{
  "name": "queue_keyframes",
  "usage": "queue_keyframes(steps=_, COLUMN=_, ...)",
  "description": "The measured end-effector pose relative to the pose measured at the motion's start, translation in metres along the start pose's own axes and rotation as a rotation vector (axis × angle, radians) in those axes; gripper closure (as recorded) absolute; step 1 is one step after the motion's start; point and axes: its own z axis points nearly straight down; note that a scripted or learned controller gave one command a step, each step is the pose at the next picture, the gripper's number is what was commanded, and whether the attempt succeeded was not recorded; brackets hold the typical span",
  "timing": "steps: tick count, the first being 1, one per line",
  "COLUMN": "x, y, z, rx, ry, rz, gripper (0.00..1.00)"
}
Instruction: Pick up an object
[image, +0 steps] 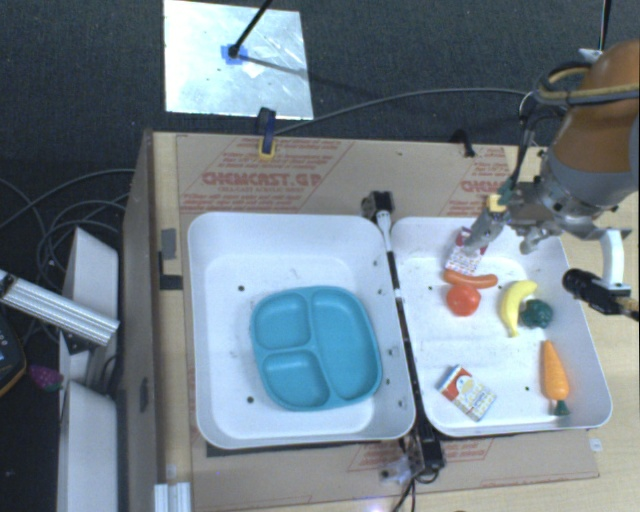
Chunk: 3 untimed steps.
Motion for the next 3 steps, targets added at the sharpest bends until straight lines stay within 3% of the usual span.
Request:
queue_keyframes(steps=1, x=-0.015, y=0.001, z=0.113, rx=0.005, ry=0.001, rz=0.002, gripper=0.00)
queue_keyframes(steps=2, x=-0.021, y=-0.014, z=0.170, rx=0.001, ry=0.000, rz=0.002, gripper=0.00)
queue_keyframes(steps=3, x=-0.021, y=-0.013, z=0.159, rx=-0.002, ry=0.000, rz=0.001, gripper=1.00)
